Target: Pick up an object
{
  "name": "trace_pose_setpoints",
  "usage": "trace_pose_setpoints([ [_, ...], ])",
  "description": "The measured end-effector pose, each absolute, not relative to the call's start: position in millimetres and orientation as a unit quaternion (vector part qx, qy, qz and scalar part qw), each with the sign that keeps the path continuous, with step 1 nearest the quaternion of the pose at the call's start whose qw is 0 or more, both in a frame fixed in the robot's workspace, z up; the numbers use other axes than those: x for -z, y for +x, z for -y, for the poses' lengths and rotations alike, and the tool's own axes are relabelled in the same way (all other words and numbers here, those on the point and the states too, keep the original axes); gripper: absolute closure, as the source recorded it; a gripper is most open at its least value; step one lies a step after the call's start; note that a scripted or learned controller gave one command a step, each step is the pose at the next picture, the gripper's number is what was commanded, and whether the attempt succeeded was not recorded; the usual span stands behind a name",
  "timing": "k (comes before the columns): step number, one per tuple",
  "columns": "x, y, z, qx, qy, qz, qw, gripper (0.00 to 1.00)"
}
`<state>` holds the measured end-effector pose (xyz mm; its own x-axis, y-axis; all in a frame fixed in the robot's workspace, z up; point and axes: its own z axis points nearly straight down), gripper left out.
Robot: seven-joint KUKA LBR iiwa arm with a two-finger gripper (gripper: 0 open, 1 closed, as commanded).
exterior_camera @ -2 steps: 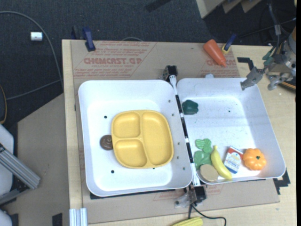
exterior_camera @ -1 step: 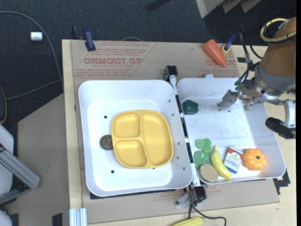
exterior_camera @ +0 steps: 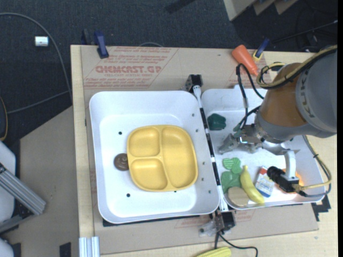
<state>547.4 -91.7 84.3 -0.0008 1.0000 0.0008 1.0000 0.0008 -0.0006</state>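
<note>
In the camera view, you had the gripper (exterior_camera: 236, 141) low in the right bin (exterior_camera: 225, 98), just above the banana (exterior_camera: 251, 185) in frame; I could not tell whether its fingers were apart or together. The banana lay beside a green toy (exterior_camera: 231, 171) and a tan disc (exterior_camera: 238, 197). It looked light, smooth and curved; I would take it across its middle. The yellow tray (exterior_camera: 161, 158) sat in the left bin (exterior_camera: 107, 111).

Yellow divided plate (exterior_camera: 161, 158) in white bin (exterior_camera: 102, 143); yellow banana (exterior_camera: 250, 186).
</note>
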Motion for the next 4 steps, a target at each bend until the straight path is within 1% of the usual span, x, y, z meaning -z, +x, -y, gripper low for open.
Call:
trace_pose_setpoints([
  [1, -85, 637.8, 123, 0.0, -0.707, 0.707, -0.001, 0.0],
  [2, -85, 667.0, 92, 0.0007, -0.707, 0.707, -0.002, 0.0],
  [3, -85, 629.4, 158, -0.0012, -0.707, 0.707, 0.0, 0.0],
  [4, -85, 634.9, 187, 0.0001, -0.707, 0.707, -0.002, 0.0],
])
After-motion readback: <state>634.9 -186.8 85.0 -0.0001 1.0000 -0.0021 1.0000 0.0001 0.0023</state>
